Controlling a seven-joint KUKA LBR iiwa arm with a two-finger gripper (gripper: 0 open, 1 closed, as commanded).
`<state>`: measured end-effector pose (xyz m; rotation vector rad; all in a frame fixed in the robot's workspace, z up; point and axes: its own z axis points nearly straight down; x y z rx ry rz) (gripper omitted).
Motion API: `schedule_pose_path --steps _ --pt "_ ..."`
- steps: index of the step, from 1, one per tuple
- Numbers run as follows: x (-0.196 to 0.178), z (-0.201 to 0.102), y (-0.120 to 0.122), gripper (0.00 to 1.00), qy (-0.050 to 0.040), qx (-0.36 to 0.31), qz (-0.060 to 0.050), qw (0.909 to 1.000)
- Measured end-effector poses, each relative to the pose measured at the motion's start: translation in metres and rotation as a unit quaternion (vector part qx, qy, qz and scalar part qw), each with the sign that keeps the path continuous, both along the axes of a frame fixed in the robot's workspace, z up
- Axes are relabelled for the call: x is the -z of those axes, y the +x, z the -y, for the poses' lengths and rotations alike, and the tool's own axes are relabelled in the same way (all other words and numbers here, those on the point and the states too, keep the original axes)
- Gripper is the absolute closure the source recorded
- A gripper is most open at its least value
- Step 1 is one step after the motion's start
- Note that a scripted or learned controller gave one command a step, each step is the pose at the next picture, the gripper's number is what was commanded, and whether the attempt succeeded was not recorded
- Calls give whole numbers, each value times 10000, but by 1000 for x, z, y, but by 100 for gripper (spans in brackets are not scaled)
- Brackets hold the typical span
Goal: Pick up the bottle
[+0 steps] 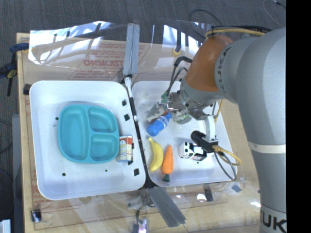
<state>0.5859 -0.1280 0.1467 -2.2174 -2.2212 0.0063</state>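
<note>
Camera view: the gripper [163,111] sits over the blue bottle [158,125] in the right bin [221,171]; its jaws' spread cannot be told, the wrist hiding them.

The left bin [43,174] holds a turquoise divided plate [87,132], with a small can [125,148] standing just beside its right edge, against the bin's right wall. In the right bin [192,179], a banana [156,154] and a carrot [167,160] lie side by side near the front, touching. A black-and-white cow toy [193,151] sits to their right. The tabletop [73,64] carries clear plastic sheeting.
</note>
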Motion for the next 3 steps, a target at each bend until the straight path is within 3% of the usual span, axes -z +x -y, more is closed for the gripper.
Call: schedule_pose_path --steps 1,2,3 --pt "57 -1 4 0 -1 -787 16 9969" --pt "49 -1 4 100 -4 -804 15 9968" --pt "-70 -47 28 100 2 -750 20 9972"
